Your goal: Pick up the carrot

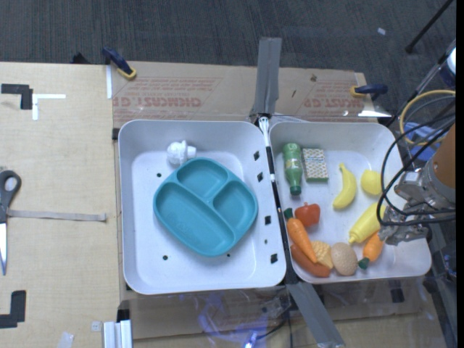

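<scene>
Over right bin's (406, 270) right edge, arm (435, 187) low, near small carrot (373, 248)

A teal divided plate (206, 207) lies in the left bin (129, 216); scissors (6, 201) rest on the bench.
</scene>
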